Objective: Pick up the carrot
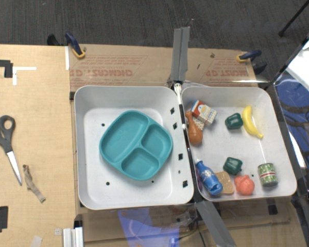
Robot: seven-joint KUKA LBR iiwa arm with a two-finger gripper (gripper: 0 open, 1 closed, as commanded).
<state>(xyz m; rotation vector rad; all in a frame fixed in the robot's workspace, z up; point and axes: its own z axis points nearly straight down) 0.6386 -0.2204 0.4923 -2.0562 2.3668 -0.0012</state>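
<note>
The carrot (194, 131) is an orange-brown tapered piece. It lies against the left wall of the right bin (278, 138), running roughly top to bottom. A small red and white carton (204, 112) touches its upper end. Nothing covers the carrot.
The right bin also holds a banana (253, 121), two dark green pieces (234, 121) (232, 164), a blue bottle (208, 178), a tan slice (226, 183), a red fruit (244, 185) and a small can (267, 174). A teal divided plate (136, 144) sits in the left bin (87, 112). Scissors (6, 143) lie on the bench at far left.
</note>
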